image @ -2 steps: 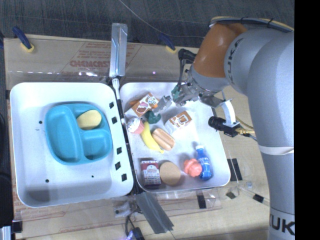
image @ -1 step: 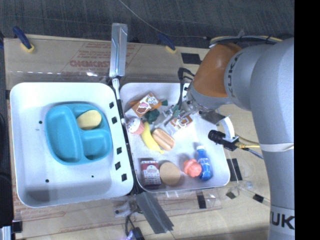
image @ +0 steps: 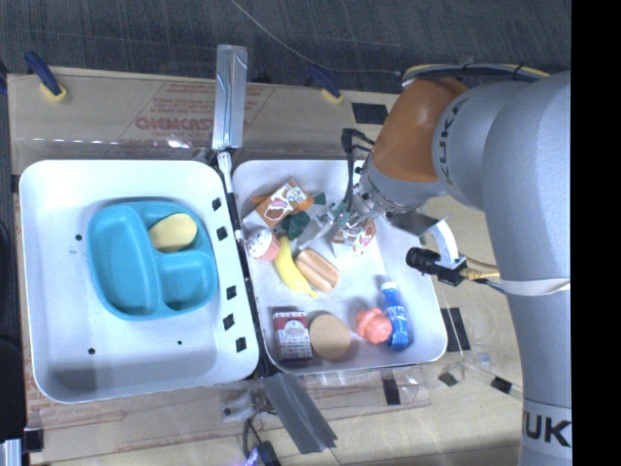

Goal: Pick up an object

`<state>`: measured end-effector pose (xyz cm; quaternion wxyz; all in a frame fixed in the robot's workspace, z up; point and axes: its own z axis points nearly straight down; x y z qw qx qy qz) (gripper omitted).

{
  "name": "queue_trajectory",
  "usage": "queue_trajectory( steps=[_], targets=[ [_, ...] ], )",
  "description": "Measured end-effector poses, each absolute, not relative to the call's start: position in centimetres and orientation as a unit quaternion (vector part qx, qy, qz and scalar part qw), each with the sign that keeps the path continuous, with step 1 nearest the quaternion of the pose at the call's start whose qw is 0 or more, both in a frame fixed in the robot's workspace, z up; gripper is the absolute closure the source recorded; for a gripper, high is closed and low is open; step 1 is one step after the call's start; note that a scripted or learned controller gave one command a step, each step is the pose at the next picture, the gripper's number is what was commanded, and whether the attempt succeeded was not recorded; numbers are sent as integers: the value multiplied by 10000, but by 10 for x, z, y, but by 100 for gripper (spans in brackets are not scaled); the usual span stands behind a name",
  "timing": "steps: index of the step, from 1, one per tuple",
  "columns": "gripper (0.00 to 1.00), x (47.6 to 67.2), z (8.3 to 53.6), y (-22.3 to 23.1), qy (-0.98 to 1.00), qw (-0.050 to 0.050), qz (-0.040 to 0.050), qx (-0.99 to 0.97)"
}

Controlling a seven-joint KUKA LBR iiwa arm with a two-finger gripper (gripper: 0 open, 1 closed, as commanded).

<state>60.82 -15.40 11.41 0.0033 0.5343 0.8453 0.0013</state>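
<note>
My gripper (image: 340, 223) reaches down into the upper middle of the right bin (image: 427, 304), just below the orange-banded wrist. Its tips sit among a dark green item (image: 296, 224) and a small red-and-white object (image: 361, 236). Just left lies an orange snack packet (image: 282, 203). Below the tips are a hot dog (image: 316, 268), a yellow banana (image: 289, 270) and a pink-and-white round item (image: 261, 246). Nothing is seen lifted between the fingers.
Along the right bin's front lie a dark red can (image: 289, 334), a tan round bun (image: 330, 336), an orange-pink toy (image: 373, 324) and a blue bottle (image: 395, 316). The left bin (image: 58, 289) holds a blue divided tray (image: 146, 260) with a yellow potato-like object (image: 173, 231).
</note>
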Motion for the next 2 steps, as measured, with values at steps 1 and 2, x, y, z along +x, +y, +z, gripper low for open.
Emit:
queue_trajectory(
  steps=[1,2],
  targets=[
    [0,655,124,-105,8757,5,5,4829],
    [0,666,111,-92,7838,58,95,6209]
  ],
)
